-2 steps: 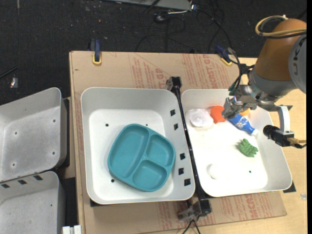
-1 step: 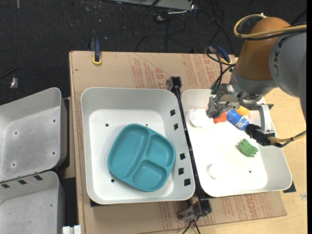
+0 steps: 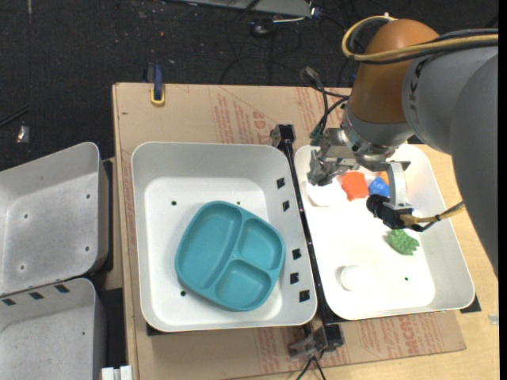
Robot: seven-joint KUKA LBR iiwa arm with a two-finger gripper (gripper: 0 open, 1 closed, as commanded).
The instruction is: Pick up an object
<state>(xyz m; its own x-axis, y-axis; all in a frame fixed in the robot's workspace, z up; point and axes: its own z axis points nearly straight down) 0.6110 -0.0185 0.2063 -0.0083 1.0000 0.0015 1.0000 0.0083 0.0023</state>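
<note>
Arm comes in from the right w/ its orange band up top, wrist bent down over the back-left part of the right bin (image 3: 444, 291). Gripper (image 3: 323, 171) sits low near that bin's back-left corner, by the divider between the bins; can't tell its state, metal parts too cluttered.

Objs in right bin: orange block (image 3: 354, 184) just right of the gripper, close to it but not seen gripped. Blue piece (image 3: 379, 187) just beside the orange one, partly hidden by the arm's hardware. Green leafy toy (image 3: 403, 241) further toward the front-right, long axis running diag. Small white round obj (image 3: 347, 275) near the front, hard to make out.

Left bin (image 3: 150, 212) holds a teal divided plate (image 3: 230, 256), 3 compartments, lying flat, long axis diag. Both bins on the brown counter (image 3: 206, 109).
</note>
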